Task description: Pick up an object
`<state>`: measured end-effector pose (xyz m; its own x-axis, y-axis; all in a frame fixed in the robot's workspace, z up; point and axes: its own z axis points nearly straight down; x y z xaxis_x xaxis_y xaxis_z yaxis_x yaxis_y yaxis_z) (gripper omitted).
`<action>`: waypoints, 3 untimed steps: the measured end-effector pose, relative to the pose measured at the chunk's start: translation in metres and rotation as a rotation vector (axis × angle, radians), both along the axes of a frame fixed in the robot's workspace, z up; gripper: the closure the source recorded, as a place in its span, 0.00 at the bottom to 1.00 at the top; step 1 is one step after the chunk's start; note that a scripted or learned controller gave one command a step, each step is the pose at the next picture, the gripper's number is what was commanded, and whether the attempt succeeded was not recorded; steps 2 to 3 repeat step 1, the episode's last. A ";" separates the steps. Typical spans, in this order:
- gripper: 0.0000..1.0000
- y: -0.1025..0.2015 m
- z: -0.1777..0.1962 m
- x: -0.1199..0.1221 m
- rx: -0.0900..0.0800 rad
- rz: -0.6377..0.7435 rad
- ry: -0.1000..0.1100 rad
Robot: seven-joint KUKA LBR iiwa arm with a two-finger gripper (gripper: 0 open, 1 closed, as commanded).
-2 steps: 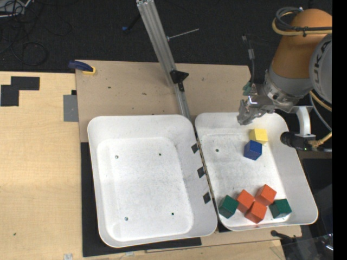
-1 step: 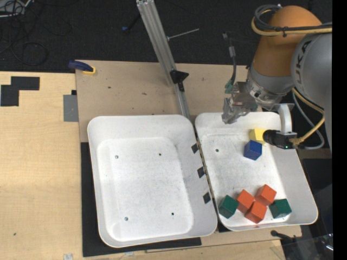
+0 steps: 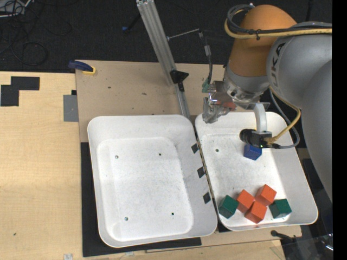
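My gripper (image 3: 210, 114) hangs over the far left corner of the right bin (image 3: 293, 169), under the orange wrist band. Nothing shows in it. A blue cube (image 3: 252, 153) lies in the right bin a short way to the gripper's right and nearer the front, just under a black cable fitting (image 3: 252, 137). At the bin's front edge sits a cluster of cubes: three orange-red ones (image 3: 245, 200) (image 3: 267, 193) (image 3: 256, 212), with a green cube (image 3: 228, 206) on the left and another green cube (image 3: 280, 208) on the right.
The left bin (image 3: 108, 131) stands beside the right one, with black clips (image 3: 200, 171) along the seam between them. A slanted aluminium rail (image 3: 160, 42) rises behind the bins, close to the gripper. The grey arm (image 3: 309, 91) covers the right side.
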<state>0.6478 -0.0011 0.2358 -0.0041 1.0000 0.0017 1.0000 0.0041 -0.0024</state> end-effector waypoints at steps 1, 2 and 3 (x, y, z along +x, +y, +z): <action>1.00 0.054 0.000 -0.009 0.000 0.001 0.002; 1.00 0.054 0.000 -0.009 0.000 0.001 0.002; 1.00 0.054 0.000 -0.009 0.000 0.001 0.002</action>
